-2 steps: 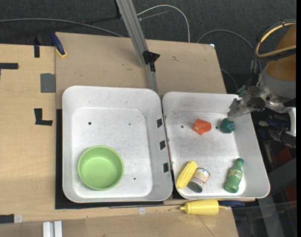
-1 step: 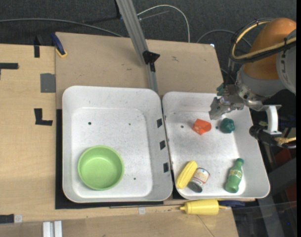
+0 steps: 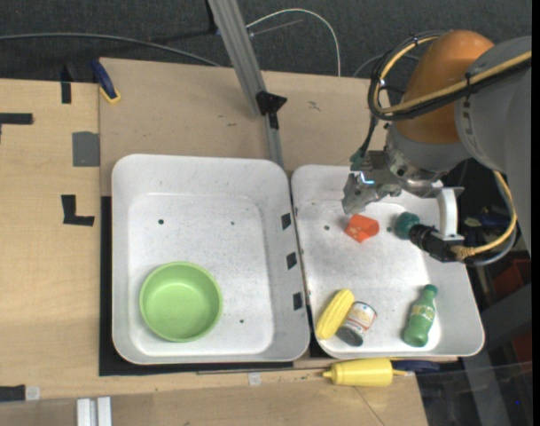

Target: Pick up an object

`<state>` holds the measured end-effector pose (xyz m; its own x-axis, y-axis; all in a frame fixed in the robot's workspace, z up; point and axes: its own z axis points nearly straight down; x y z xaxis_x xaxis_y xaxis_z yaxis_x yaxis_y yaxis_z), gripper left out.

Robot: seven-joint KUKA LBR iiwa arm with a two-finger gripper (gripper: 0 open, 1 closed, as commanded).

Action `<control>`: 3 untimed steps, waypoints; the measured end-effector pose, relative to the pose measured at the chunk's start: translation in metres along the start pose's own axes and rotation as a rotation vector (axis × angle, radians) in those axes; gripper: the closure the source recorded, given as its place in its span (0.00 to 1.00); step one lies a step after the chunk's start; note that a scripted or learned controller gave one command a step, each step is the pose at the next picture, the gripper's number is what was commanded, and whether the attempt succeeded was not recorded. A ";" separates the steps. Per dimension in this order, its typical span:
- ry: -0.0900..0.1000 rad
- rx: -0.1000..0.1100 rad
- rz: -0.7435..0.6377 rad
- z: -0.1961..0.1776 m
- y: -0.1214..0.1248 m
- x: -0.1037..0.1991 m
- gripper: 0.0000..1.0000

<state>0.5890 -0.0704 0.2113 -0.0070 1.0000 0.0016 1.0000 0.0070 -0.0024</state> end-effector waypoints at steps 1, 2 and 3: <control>0.000 -0.002 -0.001 -0.013 0.015 0.053 1.00; 0.000 0.000 0.000 -0.003 0.029 0.104 1.00; -0.001 -0.001 0.000 0.004 0.040 0.154 1.00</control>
